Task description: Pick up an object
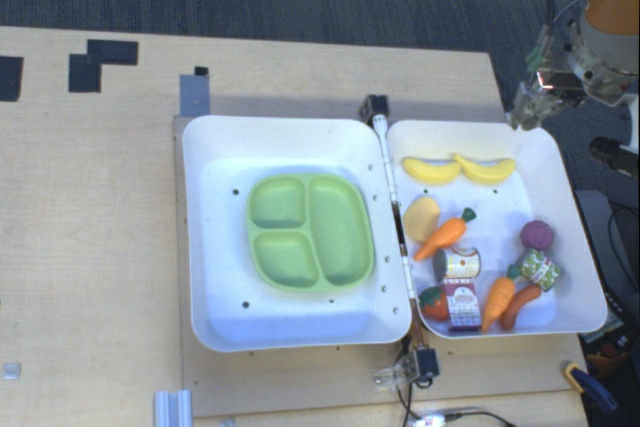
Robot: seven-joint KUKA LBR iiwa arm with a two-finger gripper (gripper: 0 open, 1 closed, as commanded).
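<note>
The candidate objects lie in the right bin [570, 177]: two bananas [458, 169] along the far wall, a carrot [441, 237] near the centre beside a yellow piece [421, 215], a small can [461, 264], a carton [461, 304], a purple item [537, 235], and a second carrot [497, 301] near the front. The left bin [215, 215] bears a green divided tray [310, 231]. The gripper [526, 107] hangs over the far right corner of the right bin, touching nothing; its state cannot be determined here. Recommended: select a well-separated item, such as a banana, centre over it, then descend straight down.
</note>
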